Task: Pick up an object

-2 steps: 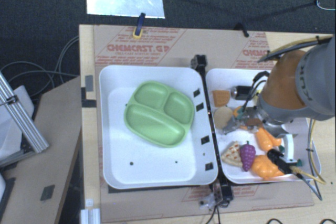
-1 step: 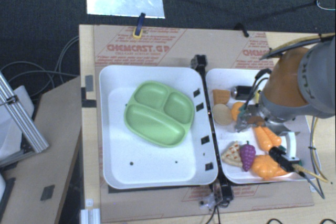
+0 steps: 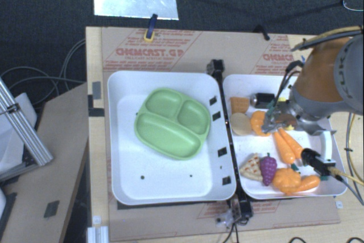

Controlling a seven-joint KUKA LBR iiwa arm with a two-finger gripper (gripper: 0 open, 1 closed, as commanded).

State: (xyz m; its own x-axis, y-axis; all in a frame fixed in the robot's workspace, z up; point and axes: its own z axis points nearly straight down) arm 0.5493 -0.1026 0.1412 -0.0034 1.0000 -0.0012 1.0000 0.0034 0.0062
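The right bin (image 3: 335, 193) holds several toy foods. My gripper (image 3: 273, 120) hangs low over its middle, right beside an orange fruit (image 3: 259, 122) and just above the top end of a carrot (image 3: 287, 145). Nothing shows between it and the bin floor that I can make out. To the left lie a beige round piece (image 3: 241, 124) and an orange block (image 3: 239, 104). Along the front edge sit a cracker wedge (image 3: 251, 167), purple grapes (image 3: 268, 167), an orange lump (image 3: 286, 178) and a second carrot (image 3: 309, 182).
The left bin (image 3: 131, 179) holds a green divided plate (image 3: 172, 122). A dark cylinder (image 3: 263, 99) lies at the back of the right bin. The arm's grey and orange body (image 3: 327, 79) hangs over the right bin's far right side.
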